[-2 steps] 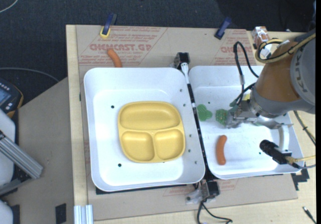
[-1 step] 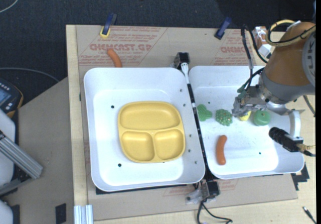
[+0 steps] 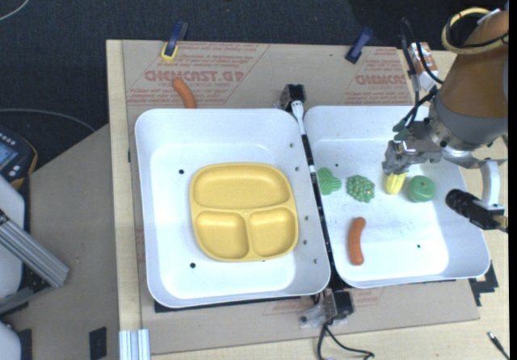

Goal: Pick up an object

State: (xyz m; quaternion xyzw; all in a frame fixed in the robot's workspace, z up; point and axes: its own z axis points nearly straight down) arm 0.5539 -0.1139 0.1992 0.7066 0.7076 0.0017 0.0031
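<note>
The right bin (image 3: 452, 261) holds several small toy foods: a green leafy piece (image 3: 328, 182), a green broccoli-like piece (image 3: 360, 187), a yellow piece (image 3: 394, 182), a green round piece (image 3: 421, 188) and an orange sausage (image 3: 356, 240). My gripper (image 3: 397, 163) hangs low over the bin, directly above the yellow piece and touching or nearly touching its top. The grey wrist and orange arm body cover the bin's upper right corner.
The left bin (image 3: 161, 189) holds a yellow three-compartment tray (image 3: 242, 211). Another orange sausage (image 3: 185, 93) lies on the cardboard behind the left bin. Blue clamps (image 3: 173, 41) (image 3: 359, 45) grip the board's back edge. A black clip (image 3: 293, 96) sits between the bins.
</note>
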